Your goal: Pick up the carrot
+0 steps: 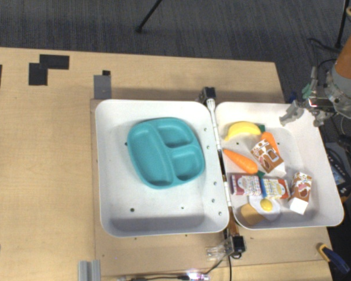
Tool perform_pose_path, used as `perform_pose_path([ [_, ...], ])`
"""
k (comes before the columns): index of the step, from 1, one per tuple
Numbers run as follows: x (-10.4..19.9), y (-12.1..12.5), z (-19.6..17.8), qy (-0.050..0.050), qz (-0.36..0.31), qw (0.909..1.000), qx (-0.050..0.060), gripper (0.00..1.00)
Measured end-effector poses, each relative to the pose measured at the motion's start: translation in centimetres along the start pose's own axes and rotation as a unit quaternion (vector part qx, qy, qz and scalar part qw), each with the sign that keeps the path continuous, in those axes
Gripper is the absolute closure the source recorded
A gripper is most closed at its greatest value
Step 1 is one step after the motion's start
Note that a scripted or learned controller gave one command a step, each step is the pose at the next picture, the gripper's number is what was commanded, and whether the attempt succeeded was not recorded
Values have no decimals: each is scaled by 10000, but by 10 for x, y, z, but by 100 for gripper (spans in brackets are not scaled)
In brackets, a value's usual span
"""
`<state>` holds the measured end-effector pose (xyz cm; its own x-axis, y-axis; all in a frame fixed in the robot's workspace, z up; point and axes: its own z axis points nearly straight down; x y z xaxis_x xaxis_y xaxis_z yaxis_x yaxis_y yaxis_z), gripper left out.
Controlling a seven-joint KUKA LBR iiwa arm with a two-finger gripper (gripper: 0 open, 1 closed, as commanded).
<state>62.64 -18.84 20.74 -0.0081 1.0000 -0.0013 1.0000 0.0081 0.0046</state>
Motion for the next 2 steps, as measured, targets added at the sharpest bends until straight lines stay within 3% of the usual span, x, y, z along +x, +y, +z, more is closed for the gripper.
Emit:
perform_pose_path([
  [1,15,14,121,-4,-1196,9928,-23,0],
  [2,16,17,107,-20,-1220,9925,-65,100],
])
